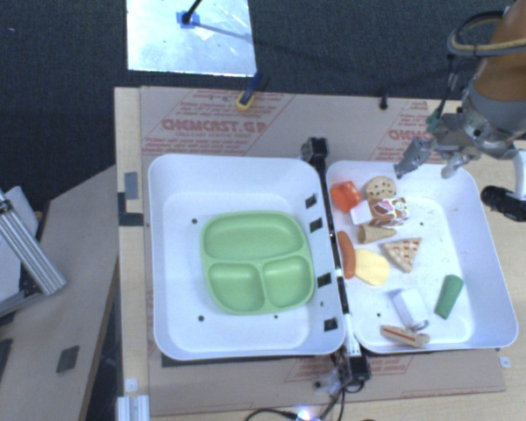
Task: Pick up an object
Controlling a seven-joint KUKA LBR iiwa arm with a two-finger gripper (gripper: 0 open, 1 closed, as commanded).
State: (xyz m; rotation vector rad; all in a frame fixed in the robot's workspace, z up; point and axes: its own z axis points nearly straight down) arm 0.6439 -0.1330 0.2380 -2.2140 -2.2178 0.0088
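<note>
From the camera above the surface (202,117), my pincer (431,165) hangs over the far edge of the right bin (482,261), near its back rim. Its two fingers (410,162) stand spread apart with nothing between them. My grey wrist and the orange band of my arm (508,51) rise toward the upper right corner.

The right bin carries the loose items. At its far left sits a round cookie (380,187), with an orange-red piece (344,196) just beside it on the left. Just in front of the cookie is a red and white packet (386,210), and touching it from the front, a cone-shaped piece (375,231). A pizza slice (402,253) lies near the bin's middle. Along the divider edge is a long orange carrot-like piece (346,253), with a pale yellow piece (373,267) touching it on the right. A green cylinder (449,296) lies tilted, well apart from the cluster, toward the right wall. Near the front rim sit a white rounded block (411,308) and, just in front of it, a hot dog (404,335).

The left bin (175,226) holds a green divided plate (256,262) with three compartments, lying flat near its middle.

All items rest on the bin floor, well apart from my pincer; the cookie is the nearest.
</note>
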